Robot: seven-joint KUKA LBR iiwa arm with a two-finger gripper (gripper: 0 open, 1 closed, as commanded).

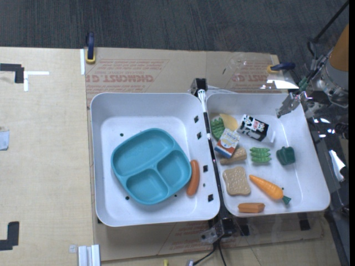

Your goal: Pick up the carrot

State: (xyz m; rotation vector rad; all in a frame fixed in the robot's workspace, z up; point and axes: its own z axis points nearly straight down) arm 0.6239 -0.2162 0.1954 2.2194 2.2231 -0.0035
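The carrot (266, 187) is orange with a small green top. It lies slanted on the floor of the right bin (310, 165), near that bin's front right corner. My gripper (289, 104) hangs over the back right rim of the same bin, well behind the carrot and apart from it. The grey arm with its orange band (339, 54) comes in from the right edge. Nothing shows in the gripper.
Around the carrot lie a bread slice (237, 180), a small sausage (251, 207), a green pepper (286, 155) and pea pods (259, 154). Further back are a juice box (227, 143) and a cow-print carton (254, 127). The left bin holds a blue divided plate (151, 165) and a sausage (193, 177).
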